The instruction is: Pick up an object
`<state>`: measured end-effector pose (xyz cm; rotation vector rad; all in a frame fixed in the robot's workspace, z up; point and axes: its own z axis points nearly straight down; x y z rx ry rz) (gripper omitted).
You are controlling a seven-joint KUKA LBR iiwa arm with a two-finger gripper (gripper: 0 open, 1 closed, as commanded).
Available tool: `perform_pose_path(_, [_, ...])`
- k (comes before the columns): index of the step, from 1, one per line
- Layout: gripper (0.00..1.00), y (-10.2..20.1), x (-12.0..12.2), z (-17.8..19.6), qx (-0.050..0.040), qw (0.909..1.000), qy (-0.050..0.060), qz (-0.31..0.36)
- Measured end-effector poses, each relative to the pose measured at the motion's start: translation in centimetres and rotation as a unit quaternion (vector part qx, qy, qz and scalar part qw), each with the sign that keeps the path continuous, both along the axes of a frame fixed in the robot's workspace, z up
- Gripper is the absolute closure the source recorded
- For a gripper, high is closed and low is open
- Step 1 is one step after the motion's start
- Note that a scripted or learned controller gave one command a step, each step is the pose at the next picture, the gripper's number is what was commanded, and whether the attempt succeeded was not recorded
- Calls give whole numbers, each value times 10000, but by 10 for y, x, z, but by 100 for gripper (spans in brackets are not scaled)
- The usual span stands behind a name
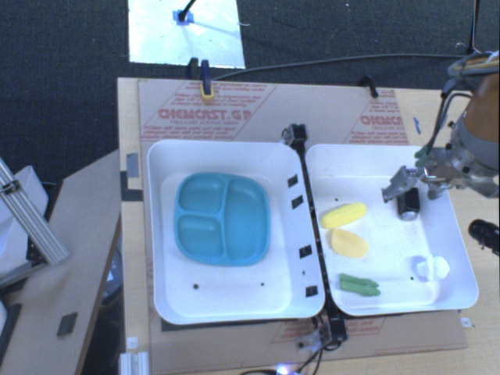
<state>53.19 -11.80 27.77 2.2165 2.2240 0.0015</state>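
Observation:
In the right bin lie a yellow corn cob, a yellow-orange rounded piece just below it, a green pod-like piece near the front wall, and a small white-and-clear object at the front right. My gripper hangs over the upper right part of this bin, to the right of the corn cob and apart from it. I see nothing held in it.
The left bin holds a blue divided plate. A ridge with black clips separates the two bins. The arm enters from the right. Cardboard lies under the bins.

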Motion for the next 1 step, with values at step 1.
perform_pose_path(1, [0, -4, 9, -55, 4, 10000, 20, -11])
